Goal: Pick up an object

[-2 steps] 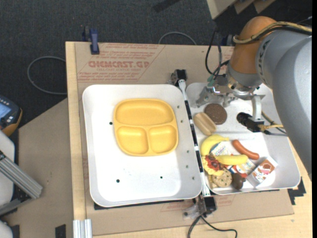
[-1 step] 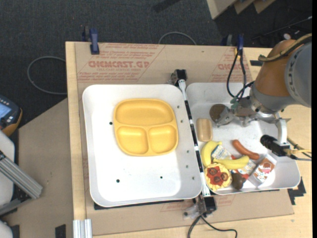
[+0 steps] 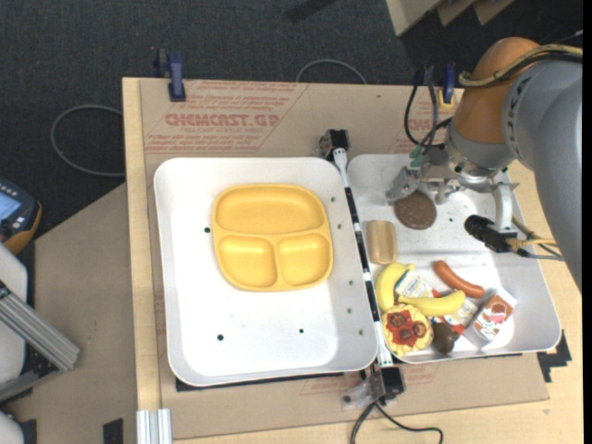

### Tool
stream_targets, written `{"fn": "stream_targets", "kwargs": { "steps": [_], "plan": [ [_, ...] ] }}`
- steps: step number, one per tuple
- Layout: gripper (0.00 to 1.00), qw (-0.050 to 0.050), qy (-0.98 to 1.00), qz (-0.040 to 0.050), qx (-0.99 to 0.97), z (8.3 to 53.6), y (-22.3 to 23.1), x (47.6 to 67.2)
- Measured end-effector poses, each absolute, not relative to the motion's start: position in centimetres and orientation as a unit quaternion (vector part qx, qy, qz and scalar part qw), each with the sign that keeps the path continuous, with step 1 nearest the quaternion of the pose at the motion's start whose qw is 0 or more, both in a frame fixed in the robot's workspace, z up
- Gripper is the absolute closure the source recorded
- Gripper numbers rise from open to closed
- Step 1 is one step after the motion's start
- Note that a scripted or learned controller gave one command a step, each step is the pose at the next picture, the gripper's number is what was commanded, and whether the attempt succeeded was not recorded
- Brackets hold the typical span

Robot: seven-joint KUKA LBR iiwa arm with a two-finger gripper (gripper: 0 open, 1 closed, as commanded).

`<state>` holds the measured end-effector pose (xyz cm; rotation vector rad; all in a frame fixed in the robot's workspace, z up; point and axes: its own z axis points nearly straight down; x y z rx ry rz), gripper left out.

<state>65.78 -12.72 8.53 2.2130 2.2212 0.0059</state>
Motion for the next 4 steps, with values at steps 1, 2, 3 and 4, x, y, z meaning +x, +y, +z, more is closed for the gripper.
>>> {"fn": "stream_targets", "kwargs": {
  "steps": [1,2,3,4],
  "plan": [
    [0.00,-0.004,0.706,-0.0020,0.708,8.4,-11.3,56.3],
    [0.00,0.003,0.707,0.0010,0.707,8.5,-13.9,61.6],
    [0.00,0.002,0.709,0.0017,0.706,8.5,-11.4,65.2],
    [1.00,0.003,0.708,0.0018,0.706,9.6,-11.5,65.1]
  ]
}}
